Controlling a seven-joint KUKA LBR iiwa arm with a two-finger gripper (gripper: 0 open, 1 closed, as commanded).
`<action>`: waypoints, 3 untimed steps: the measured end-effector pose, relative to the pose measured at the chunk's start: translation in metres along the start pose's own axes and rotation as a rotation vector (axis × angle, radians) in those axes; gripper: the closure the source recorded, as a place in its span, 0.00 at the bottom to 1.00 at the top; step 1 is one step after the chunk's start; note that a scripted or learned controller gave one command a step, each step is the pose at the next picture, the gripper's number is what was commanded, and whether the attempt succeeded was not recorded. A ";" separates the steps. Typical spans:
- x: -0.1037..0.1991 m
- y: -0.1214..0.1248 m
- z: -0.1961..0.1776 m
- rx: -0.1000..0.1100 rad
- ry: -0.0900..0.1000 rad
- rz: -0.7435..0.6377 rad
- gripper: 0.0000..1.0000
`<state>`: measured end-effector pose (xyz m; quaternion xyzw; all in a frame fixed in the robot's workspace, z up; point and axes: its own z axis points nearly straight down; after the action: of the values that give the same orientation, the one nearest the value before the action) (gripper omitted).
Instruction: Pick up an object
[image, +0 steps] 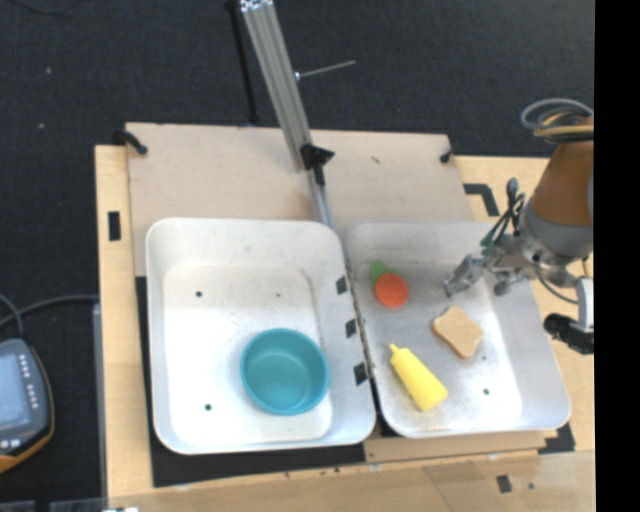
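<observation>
The right bin (530, 400) holds three objects. An orange-red fruit with a green stem (391, 288) lies near its left wall. A tan bread-like slice (458, 331) sits in the middle, and a yellow squeeze bottle (417, 377) lies in front of the fruit. My gripper (481, 279) hangs over the bin's back right part, just behind the tan slice and to the right of the fruit. It is open, its two fingers spread apart with nothing between them. A teal bowl (285, 372) stands in the left bin (200, 250).
A slanted metal pole (285, 90) rises from the back of the bench between the bins. The arm's orange band (565, 185) stands over the right bin's back right corner. A handheld device (20, 395) lies off the bench at the left.
</observation>
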<state>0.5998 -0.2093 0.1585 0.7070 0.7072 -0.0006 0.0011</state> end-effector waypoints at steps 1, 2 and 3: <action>-0.001 -0.001 0.053 0.004 0.001 0.001 0.00; -0.002 0.001 0.038 -0.005 -0.001 0.002 1.00; 0.004 -0.004 -0.016 -0.001 0.001 -0.002 1.00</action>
<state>0.5957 -0.2049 0.1745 0.7063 0.7079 0.0003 0.0010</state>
